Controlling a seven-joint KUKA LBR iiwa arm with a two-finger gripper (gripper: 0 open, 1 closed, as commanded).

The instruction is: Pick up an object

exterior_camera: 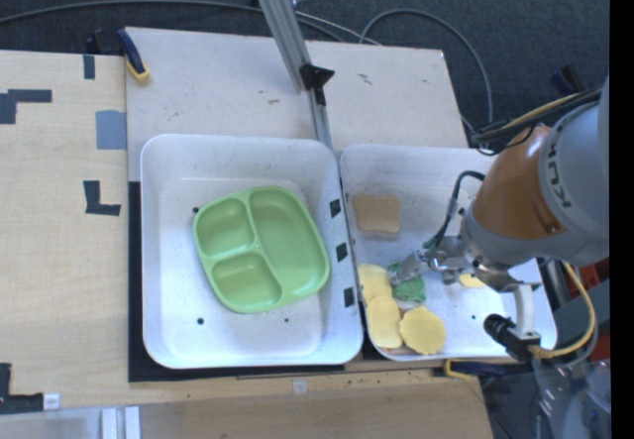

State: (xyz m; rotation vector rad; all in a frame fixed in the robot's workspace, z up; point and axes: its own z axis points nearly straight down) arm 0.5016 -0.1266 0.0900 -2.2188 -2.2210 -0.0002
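Note:
In the right bin lie a tan square slice, a small green piece and three yellow round pieces near the front left corner. My gripper is low in this bin, just right of the green piece, with the orange wrist band above it. Another yellow bit peeks out beside the wrist. The left bin holds a green divided tray.
A slanted metal pole crosses the bench behind the bins. Cables run over the dark floor at the back. A clamp with a yellow tip sits at the bench's far left corner.

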